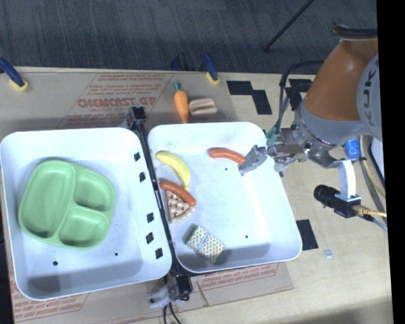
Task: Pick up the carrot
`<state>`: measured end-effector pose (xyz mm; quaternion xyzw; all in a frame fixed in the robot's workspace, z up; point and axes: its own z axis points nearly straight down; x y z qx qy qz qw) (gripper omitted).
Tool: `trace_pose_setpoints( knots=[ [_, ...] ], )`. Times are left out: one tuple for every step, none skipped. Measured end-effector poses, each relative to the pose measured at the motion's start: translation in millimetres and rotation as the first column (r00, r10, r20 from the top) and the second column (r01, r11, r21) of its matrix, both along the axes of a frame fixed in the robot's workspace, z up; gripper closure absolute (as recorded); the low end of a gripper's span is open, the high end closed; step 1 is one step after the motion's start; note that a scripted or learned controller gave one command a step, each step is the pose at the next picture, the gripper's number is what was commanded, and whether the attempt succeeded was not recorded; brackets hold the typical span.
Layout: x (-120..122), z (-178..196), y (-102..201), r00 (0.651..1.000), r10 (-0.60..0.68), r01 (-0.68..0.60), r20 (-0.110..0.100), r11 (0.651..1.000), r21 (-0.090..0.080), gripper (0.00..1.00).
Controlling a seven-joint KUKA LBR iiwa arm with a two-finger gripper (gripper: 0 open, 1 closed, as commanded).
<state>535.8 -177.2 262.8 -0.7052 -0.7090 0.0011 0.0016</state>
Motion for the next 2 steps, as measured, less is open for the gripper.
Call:
trace_pose_setpoints(
  knots=[
    [83.2,-170.1,9.5,0.997,0.072,-0.072,-0.001,0.997,0.000,0.00],
    [120.8,-171.0,62.1,0.997,-0.074,0.074,0.001,0.997,0.000,0.00]
  ],
)
